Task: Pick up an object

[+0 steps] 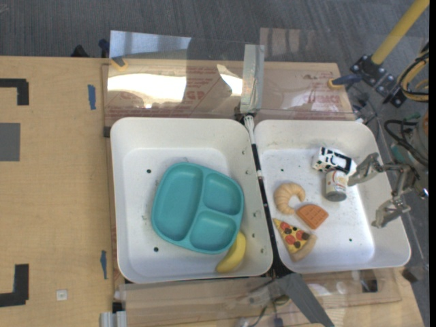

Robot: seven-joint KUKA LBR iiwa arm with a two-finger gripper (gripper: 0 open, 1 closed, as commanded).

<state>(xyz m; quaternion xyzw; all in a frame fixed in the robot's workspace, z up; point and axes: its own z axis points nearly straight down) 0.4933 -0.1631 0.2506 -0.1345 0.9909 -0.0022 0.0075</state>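
The right bin (392, 251) holds several small items: a croissant (289, 196), an orange waffle square (313, 215), a pizza slice (295, 237), a small grey can (335, 184) and a black-and-white block (332, 161). My gripper (364, 200) hangs over the right side of this bin, open, its two fingers spread and pointing left. The upper fingertip (355, 177) is close to the right of the can. Nothing sits between the fingers.
The left bin (129, 182) carries a teal divided plate (197, 208) with a banana (234, 254) at its lower right corner. A divider wall (257, 182) separates the bins. Cables and a yellow pole (405, 22) stand at the far right.
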